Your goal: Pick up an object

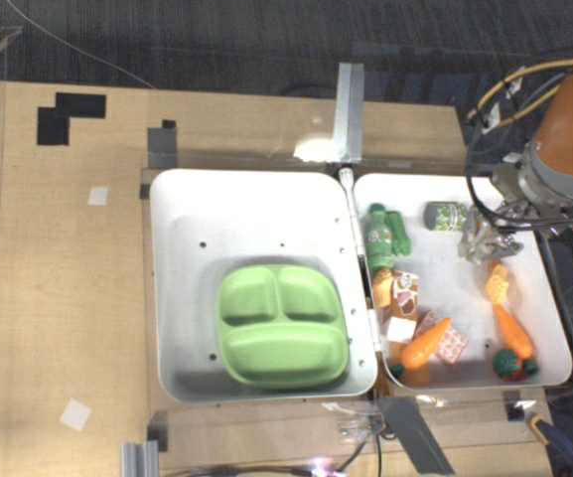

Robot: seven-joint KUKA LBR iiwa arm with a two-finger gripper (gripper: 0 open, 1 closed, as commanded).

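Note:
The right bin (435, 271) holds several small toy items. A green bottle (383, 235) lies against its left wall, and a small can with a green label (446, 216) sits near the back. An orange carrot (424, 343) lies at the front by small printed packets (397, 291). A second carrot with a green top (511, 334) rests at the right, just below a yellow-orange piece (499, 285). My gripper (485, 247) hangs low over the bin's back right part, right of the can and just above the yellow-orange piece. Nothing is visible between the fingers.
The left bin (192, 227) carries a green three-compartment tray (281, 323) at its front. A metal post (350, 112) stands behind the wall shared by both bins. Yellow and black cables (509, 92) loop beside the arm at the upper right.

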